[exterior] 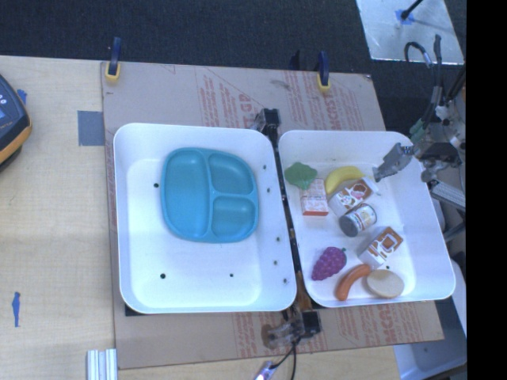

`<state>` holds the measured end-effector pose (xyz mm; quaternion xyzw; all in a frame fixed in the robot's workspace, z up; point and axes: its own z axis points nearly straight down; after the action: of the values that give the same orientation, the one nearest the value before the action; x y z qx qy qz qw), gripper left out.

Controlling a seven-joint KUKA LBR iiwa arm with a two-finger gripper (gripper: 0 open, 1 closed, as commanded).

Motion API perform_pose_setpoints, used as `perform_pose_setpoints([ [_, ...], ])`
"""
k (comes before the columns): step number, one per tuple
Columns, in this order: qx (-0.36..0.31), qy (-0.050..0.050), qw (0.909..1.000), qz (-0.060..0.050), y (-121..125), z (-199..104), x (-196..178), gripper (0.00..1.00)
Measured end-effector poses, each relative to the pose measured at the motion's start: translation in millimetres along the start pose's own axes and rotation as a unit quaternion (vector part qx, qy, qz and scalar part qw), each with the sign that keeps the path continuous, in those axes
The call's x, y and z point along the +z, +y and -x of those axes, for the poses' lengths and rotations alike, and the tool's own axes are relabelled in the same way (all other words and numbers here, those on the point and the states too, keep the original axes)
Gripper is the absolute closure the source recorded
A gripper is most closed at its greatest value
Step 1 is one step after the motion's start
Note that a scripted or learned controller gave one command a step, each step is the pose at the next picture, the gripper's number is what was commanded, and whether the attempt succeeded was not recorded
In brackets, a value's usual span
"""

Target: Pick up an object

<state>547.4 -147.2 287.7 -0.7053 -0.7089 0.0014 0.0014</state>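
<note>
The right bin (420,212) holds several toy foods: a green broccoli (300,174), a yellow banana (341,178), a small orange-and-white carton (314,199), two cans (355,207), a brown-and-white box (383,246), purple grapes (329,262), an orange sausage (351,281) and a tan bread round (385,283). My gripper (392,161) hangs over the bin's upper right part, just right of the banana and the cans. Nothing shows between its fingers.
The left bin (139,236) carries a blue divided plate (211,194). Clamps (113,60) pin the cardboard sheet under the bins at the back. A dark device (9,117) lies at the bench's far left edge.
</note>
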Motion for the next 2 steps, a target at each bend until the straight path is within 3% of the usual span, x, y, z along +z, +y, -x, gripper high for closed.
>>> perform_pose_setpoints([
  [1,0.0,0.0,1.0,-0.002,16.9,9.8,127.9,0.0],
  [2,0.0,0.0,1.0,-0.001,-2.0,-4.0,194.7,0.0],
])
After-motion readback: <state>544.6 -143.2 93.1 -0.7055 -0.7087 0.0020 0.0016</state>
